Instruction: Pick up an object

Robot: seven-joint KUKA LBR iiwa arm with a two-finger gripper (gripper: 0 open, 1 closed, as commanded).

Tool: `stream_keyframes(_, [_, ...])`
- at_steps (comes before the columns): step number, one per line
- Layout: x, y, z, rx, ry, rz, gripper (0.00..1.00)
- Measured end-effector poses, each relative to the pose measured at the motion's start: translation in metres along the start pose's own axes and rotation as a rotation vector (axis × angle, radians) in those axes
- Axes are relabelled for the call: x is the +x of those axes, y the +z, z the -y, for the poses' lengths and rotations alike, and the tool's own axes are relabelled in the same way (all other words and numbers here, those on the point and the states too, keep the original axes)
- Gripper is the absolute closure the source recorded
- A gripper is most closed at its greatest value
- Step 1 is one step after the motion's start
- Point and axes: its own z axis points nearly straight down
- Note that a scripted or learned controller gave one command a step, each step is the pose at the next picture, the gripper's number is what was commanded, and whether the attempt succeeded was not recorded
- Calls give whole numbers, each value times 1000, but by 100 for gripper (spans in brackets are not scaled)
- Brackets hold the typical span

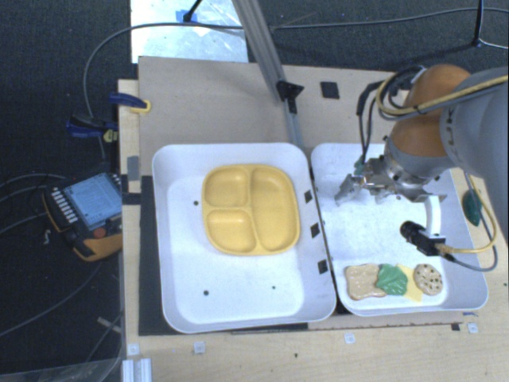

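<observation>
Hand: the hand (350,188) hangs over the upper part of the right bin (477,297), nothing between its fingers (open or closed, I cannot tell).
Food pieces: toast (363,281), green leaf (391,278) and cookie (428,278) crowd the bin's lower edge, well apart from the hand.
Likely reason: small flat toys, huddled against the wall.
Left bin: yellow divided plate (250,209), centred.

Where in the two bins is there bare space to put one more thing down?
Left bin: bare floor below the yellow plate. Right bin: bare middle, between the pincer and the food. Crowded: its near edge, with toast, green leaf and cookie.
</observation>
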Motion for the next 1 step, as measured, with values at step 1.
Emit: stream_keyframes(1, [0,39,-2,-7,0,1,0])
